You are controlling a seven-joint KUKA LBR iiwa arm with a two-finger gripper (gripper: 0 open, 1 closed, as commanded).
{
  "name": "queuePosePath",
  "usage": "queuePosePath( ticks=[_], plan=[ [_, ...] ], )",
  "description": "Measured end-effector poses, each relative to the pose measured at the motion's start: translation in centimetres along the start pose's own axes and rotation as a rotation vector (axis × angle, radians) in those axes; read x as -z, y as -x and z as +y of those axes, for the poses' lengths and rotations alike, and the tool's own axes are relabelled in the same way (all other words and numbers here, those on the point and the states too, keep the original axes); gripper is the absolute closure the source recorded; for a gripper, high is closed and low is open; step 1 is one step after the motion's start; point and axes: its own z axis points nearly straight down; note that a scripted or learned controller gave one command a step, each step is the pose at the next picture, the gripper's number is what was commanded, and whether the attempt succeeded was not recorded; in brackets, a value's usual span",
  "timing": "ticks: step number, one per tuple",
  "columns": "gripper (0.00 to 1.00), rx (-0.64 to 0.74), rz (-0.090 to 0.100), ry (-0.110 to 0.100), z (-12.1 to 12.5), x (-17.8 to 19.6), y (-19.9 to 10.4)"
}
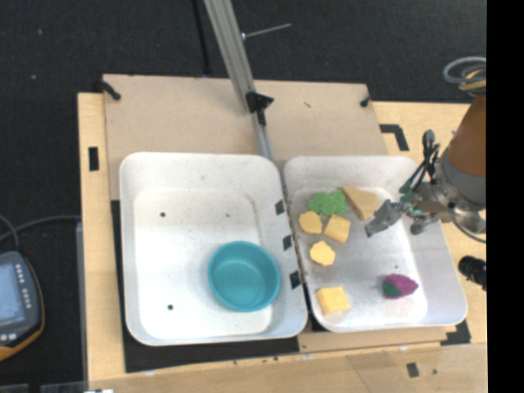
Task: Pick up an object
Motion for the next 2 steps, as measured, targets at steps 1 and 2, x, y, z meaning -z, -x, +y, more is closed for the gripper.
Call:
queuePosePath(
  ticks=[1,2],
  plan=[
    [0.0,-0.002,0.0,0.001,0.0,0.0,0.0],
    [0.0,-0.003,-0.001,-0.005,0.0,-4.2,0.0]
  ],
)
